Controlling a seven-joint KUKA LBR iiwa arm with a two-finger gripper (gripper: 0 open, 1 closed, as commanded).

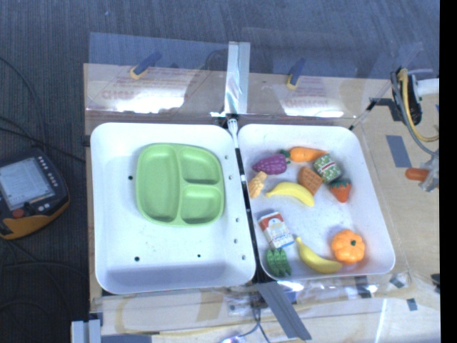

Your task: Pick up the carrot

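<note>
Both white bins (171, 277) look like smooth, slightly glossy plastic. In the left one, the green tray (180, 184) is matt plastic. The carrot (307, 153) right of it looks smooth plastic.

This is a robotics lab or test cell, not a home or kitchen. A plywood bench (407, 213) stands on dark grey carpet (214, 13), with clear plastic panels (171, 77) taped and clipped along its back edge. Two shallow white bins (114, 213) sit side by side on it, one bearing a green divided tray (178, 184), the other toy plastic food (314, 191). A robot teach pendant (28, 191) with a screen lies on the floor at the left, trailing black cables (28, 113). Yellow cabling (410, 113) hangs over the bench's right side.
</note>
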